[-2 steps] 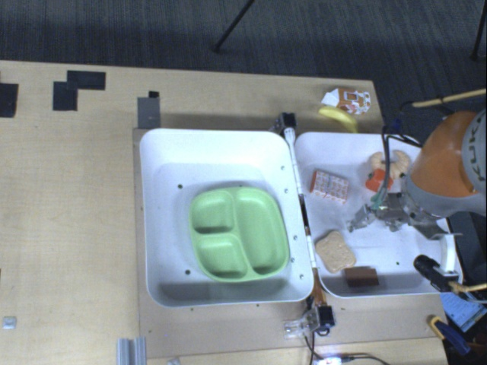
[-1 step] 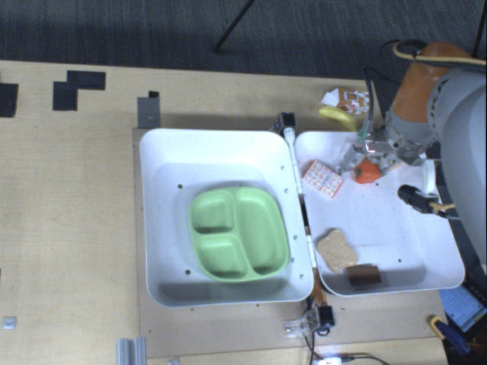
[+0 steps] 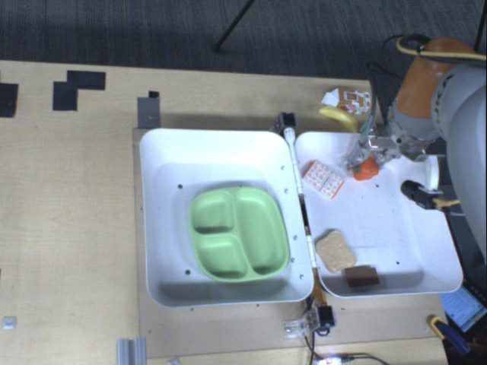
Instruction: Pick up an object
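My gripper hangs over the far part of the right bin, near its back wall. A small orange-red object sits right at the gripper's tip, partly covered by it, and I cannot make out whether it is gripped or just lies beneath. Further left in the same bin lies a pink-and-white patterned packet. A tan slice of bread and a dark brown block rest near the bin's front wall.
The left bin holds a green divided plate. Behind the right bin, on the bench, lie a yellow banana and a small printed pack. The grey arm fills the right side above the bin.
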You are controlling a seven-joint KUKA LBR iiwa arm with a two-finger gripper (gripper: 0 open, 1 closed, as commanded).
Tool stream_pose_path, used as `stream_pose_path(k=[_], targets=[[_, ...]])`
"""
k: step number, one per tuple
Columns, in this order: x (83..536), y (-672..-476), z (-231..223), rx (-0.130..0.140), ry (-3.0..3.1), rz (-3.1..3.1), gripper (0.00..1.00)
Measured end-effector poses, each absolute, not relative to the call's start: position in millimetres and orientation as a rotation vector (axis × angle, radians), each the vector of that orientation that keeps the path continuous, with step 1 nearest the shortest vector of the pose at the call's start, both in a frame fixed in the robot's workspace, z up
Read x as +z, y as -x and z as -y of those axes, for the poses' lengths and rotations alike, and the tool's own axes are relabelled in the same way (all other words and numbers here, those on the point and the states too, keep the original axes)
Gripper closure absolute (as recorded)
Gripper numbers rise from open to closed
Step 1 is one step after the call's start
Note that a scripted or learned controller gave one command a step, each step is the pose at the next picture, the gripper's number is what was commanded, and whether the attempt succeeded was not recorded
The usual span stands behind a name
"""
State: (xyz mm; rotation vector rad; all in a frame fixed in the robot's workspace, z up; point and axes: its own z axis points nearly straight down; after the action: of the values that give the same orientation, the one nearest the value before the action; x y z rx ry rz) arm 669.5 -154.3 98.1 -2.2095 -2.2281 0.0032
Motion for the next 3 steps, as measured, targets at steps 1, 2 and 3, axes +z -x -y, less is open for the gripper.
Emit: stream_pose_path(k=[1, 2, 3], targets=[[194, -584.1, 124, -0.003, 2.220, 2.227, 1.00], [226, -537.3, 57, -0.003, 2.215, 2.227, 1.00], [235, -486.9, 13, -0.002, 2.215, 2.227, 1.00]])
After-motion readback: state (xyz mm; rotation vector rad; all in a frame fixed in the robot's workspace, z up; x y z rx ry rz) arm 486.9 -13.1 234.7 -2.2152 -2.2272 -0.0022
